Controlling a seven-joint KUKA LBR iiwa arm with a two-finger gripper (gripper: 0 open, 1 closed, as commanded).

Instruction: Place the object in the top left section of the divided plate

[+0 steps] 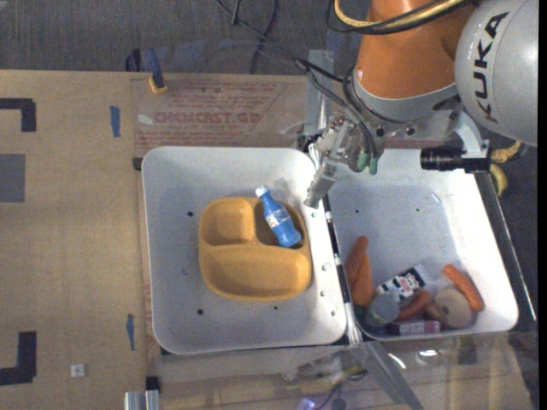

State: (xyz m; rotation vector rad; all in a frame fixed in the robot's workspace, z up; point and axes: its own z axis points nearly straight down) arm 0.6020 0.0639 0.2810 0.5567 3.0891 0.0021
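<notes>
A yellow divided plate (253, 273) lies in the left white bin (171, 229). A small blue bottle (279, 219) with a white label lies tilted in the plate's upper right section, its cap pointing up and left. The plate's upper left section (226, 221) holds nothing. My gripper (320, 183) hangs just right of the bottle, over the wall between the two bins, apart from the bottle. Nothing is seen in its grasp.
The right bin (410, 212) holds several items along its near edge: an orange carrot (359, 270), a second carrot (462, 285), a black-and-white packet (402, 282) and a beige lump (453, 310). Cables hang by the wrist.
</notes>
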